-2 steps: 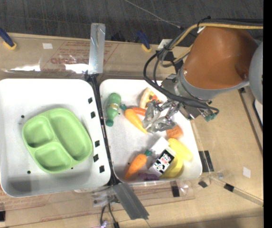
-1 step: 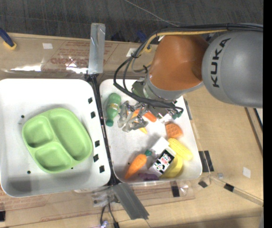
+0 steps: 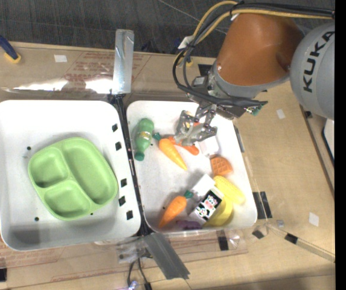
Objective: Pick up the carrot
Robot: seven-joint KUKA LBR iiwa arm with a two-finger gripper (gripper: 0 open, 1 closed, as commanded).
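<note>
Two carrots lie in the right bin (image 3: 240,156). One carrot (image 3: 173,152) rests near the bin's middle, its green top pointing up-left. The other carrot (image 3: 174,209) lies by the front wall. My gripper (image 3: 195,127) hangs just up-right of the middle carrot, over a small red-orange piece (image 3: 191,149). Its metal fingers (image 3: 186,125) stand apart, open, with nothing between them. The orange band of the arm (image 3: 254,47) covers the bin's back right corner.
A green bottle (image 3: 142,138) lies left of the middle carrot. An orange waffle-like piece (image 3: 221,165), a yellow banana (image 3: 228,192) and a cow-print carton (image 3: 208,204) crowd the bin's right and front. The left bin (image 3: 9,132) holds a green divided plate (image 3: 71,177).
</note>
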